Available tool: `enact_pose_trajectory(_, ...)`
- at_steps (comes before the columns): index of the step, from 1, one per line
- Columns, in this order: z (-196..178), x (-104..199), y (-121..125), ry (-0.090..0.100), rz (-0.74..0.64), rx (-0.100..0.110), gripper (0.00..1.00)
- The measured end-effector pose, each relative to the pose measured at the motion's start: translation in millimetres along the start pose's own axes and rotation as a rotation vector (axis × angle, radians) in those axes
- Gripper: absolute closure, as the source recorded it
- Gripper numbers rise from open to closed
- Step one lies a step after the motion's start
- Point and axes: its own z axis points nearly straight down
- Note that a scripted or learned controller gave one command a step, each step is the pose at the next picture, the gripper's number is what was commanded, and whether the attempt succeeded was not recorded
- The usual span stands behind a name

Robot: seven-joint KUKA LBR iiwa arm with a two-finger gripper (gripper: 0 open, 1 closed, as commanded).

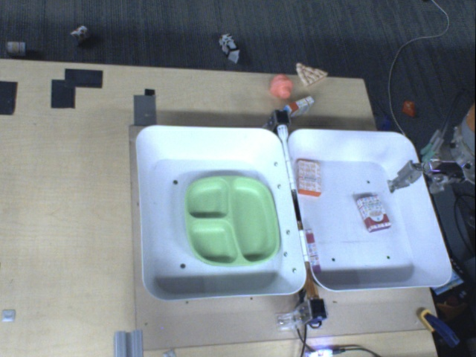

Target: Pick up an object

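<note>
Lying flat left of the fingers (408, 175), whose state I cannot tell, red packet (372, 212).

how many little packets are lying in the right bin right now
2. One packet lies near the right bin's left wall; the other packet lies near its middle, below the gripper.

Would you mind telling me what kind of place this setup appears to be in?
Probably a robotics lab: a wooden bench bears two white bins, a gripper reaches in, and cables trail over carpet.
</note>
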Motion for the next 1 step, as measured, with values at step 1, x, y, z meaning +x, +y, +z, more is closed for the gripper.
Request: enact_pose_trajectory(1, 130.9, 17.1, -49.5, -0.001, 0.001, -0.003, 0.0)
